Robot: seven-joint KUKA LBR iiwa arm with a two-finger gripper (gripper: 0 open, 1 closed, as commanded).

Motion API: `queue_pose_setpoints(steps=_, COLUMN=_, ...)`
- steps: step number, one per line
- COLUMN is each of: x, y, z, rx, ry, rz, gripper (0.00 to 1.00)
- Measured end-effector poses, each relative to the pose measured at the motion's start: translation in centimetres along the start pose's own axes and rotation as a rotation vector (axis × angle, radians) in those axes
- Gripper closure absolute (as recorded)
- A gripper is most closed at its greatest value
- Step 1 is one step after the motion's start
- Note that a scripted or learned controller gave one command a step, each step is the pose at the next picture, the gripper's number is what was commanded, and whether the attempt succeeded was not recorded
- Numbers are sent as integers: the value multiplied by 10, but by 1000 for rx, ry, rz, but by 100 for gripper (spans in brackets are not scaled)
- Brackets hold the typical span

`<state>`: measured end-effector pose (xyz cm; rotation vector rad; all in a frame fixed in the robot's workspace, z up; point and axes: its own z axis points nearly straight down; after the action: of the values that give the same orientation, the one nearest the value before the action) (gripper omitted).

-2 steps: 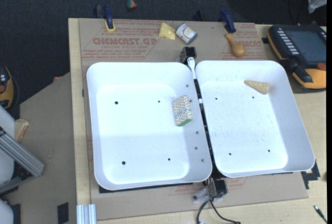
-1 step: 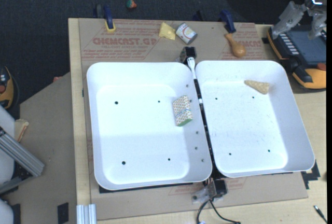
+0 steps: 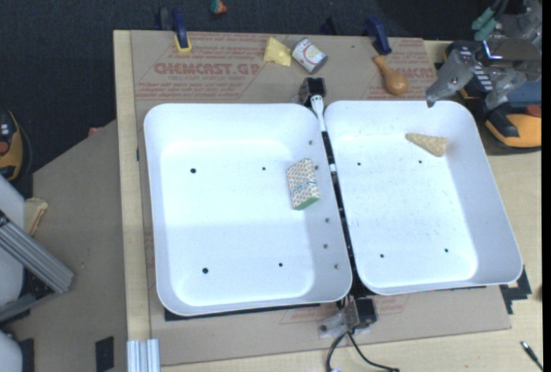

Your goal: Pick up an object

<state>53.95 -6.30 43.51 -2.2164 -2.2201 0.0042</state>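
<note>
A tan wedge-shaped piece [image 3: 428, 143] lies in the right bin [image 3: 482, 232], near its far edge. In the left bin [image 3: 172, 215], a small patterned block [image 3: 302, 183] with a green underside rests close to the divider. My gripper [image 3: 465, 90] hangs over the right bin's far right corner, up and to the right of the wedge. Its fingers [image 3: 439, 89] stand apart and it is open, with nothing between them.
On the bench behind the bins lie a yellow piece [image 3: 277, 52], a small white box [image 3: 308, 55] and a brown pear-shaped object [image 3: 393, 79]. Blue clamps [image 3: 181, 33] grip the far edge. An orange item [image 3: 515, 126] sits to the right of the bins.
</note>
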Motion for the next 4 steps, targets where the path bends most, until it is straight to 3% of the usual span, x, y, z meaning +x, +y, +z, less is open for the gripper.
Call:
queue_pose_setpoints(steps=1, x=-1, y=2, z=-12, rx=-8, ry=-2, rz=0, gripper=100)
queue_pose_setpoints(steps=2, x=13, y=-44, z=72, rx=6, ry=0, rz=3, gripper=100)
queue_pose_setpoints(steps=3, x=-78, y=-34, z=14, rx=-15, ry=-8, rz=10, gripper=100)
queue_pose_setpoints(steps=4, x=-45, y=-61, z=60, rx=2, ry=1, rz=0, gripper=100)
